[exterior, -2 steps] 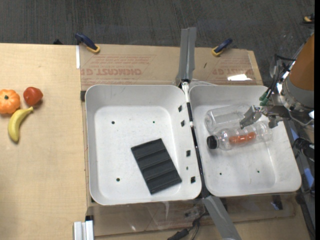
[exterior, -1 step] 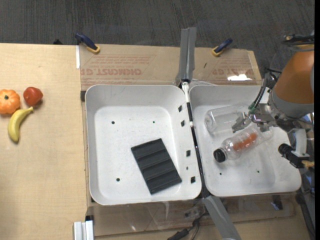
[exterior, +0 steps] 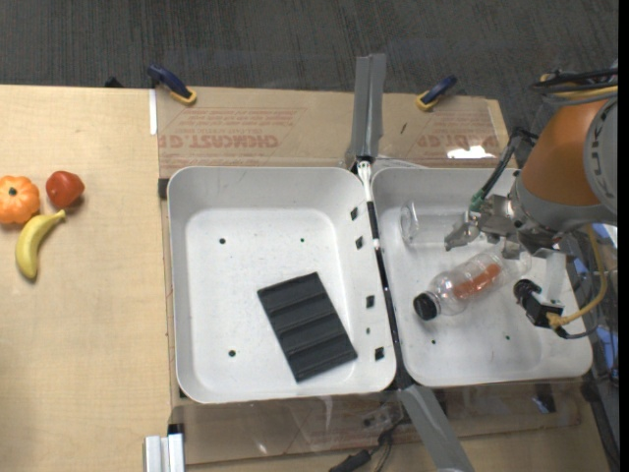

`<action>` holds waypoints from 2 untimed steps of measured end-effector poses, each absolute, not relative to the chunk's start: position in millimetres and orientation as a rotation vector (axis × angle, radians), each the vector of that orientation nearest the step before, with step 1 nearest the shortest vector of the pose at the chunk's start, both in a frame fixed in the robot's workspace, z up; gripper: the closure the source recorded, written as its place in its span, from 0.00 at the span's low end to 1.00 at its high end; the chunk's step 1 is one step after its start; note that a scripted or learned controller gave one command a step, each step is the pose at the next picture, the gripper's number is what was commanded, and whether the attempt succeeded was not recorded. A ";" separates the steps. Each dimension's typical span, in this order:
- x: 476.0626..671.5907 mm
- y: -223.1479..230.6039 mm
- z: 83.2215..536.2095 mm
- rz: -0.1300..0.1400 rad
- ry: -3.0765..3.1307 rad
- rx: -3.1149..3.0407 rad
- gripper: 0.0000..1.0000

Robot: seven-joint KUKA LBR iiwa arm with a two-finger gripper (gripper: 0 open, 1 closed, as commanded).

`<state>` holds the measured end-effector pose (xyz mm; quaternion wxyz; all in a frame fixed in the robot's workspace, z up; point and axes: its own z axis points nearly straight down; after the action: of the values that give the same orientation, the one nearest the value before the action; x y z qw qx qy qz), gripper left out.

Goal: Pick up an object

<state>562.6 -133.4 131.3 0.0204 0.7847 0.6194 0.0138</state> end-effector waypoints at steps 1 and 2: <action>555.3 -147.6 126.1 0.077 2.060 2.287 0.00; 533.3 -150.2 125.5 0.060 2.150 2.174 0.00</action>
<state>533.3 -150.2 125.5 0.0418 0.7104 0.7023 0.0196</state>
